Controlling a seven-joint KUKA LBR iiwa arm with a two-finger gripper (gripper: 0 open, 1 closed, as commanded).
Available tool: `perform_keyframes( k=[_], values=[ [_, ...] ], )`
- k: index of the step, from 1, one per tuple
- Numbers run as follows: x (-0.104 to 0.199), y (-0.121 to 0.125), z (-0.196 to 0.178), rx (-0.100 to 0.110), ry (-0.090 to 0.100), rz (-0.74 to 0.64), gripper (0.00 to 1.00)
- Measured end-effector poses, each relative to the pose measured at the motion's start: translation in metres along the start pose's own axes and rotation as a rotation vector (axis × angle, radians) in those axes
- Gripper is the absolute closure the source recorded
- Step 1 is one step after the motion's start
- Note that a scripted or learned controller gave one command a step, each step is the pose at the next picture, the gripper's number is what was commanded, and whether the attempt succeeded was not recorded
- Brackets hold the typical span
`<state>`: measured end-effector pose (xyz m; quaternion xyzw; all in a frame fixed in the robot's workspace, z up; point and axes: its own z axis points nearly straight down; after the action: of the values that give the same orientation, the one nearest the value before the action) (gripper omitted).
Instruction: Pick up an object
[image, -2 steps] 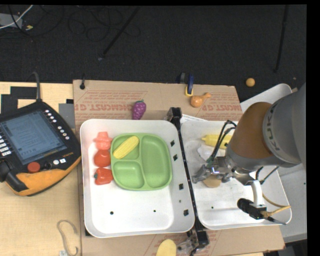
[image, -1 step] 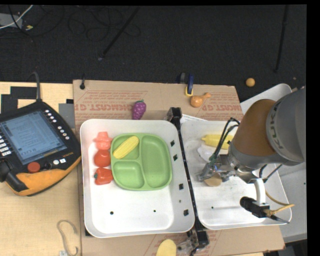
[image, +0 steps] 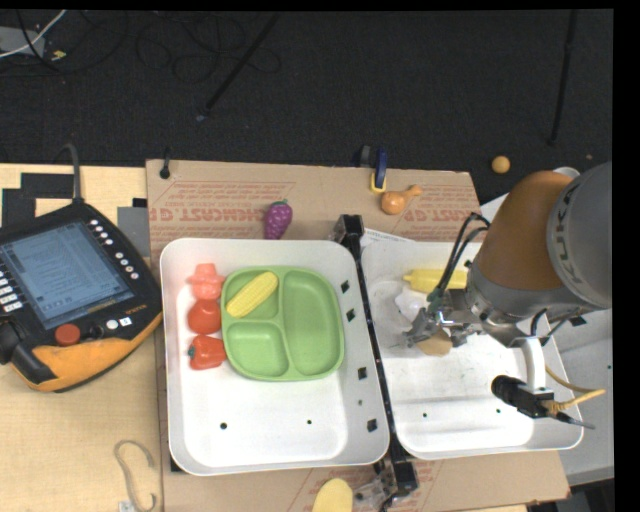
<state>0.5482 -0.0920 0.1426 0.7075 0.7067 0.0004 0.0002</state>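
My claw (image: 432, 332) is low in the right bin (image: 470, 425), well to the right of the green plate (image: 300, 340). I cannot tell from this angle whether it is wide or narrow. Just under its tip lies a small tan piece (image: 436, 348), my likeliest target, touching or nearly touching the claw. I judge it a light, stiff plastic toy, smooth enough to squirt out, so I would grip it across its short width, near the middle.

Further right of the plate and up from the tan piece sit a white lump (image: 410, 300) and a yellow toy (image: 424, 280).

The plate itself rests in the left bin (image: 260, 430), with a corn cob (image: 250, 292) in its upper-left compartment. Just left of the plate are a pink piece (image: 205, 281) and two red pieces (image: 203, 318).
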Motion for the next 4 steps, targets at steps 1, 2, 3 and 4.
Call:
perform_keyframes(
  k=[1,2,3,4],
  values=[
    [-0.004,-0.008,-0.058,-0.001,0.000,0.000,1.00],
    [-0.005,-0.007,-0.087,-0.001,0.000,0.000,1.00],
    [0.044,0.023,-0.081,0.002,0.002,-0.005,1.00],
    [0.048,0.045,-0.094,0.001,0.000,-0.001,1.00]
  ],
)
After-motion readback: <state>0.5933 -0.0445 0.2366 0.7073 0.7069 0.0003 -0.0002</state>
